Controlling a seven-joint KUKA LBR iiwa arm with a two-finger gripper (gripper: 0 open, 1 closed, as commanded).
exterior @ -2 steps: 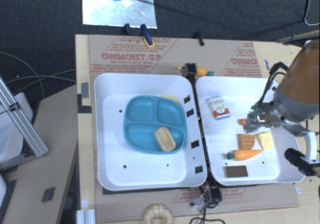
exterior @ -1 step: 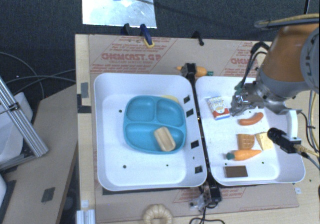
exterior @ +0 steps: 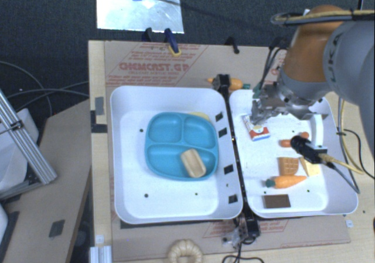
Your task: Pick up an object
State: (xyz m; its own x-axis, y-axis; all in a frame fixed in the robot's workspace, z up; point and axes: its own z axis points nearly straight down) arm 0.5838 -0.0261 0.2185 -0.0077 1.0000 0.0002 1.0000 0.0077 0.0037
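Brown flat block (exterior: 276,201) lies nearest camera, at front of right bin (exterior: 343,200). Behind it: toy carrot (exterior: 287,181), long axis left-right; then waffle piece (exterior: 287,166). Small red-and-white carton (exterior: 258,133) sits at bin's rear left, by divider. Tool (exterior: 258,114) hangs directly above carton, tips just at its back edge; whether tips are spread or pressed together, cannot tell. Judgement: carton is likely target, straight below tool, so short descent only. Left bin (exterior: 126,139) holds blue divided plate (exterior: 170,133) with bread piece (exterior: 193,163).
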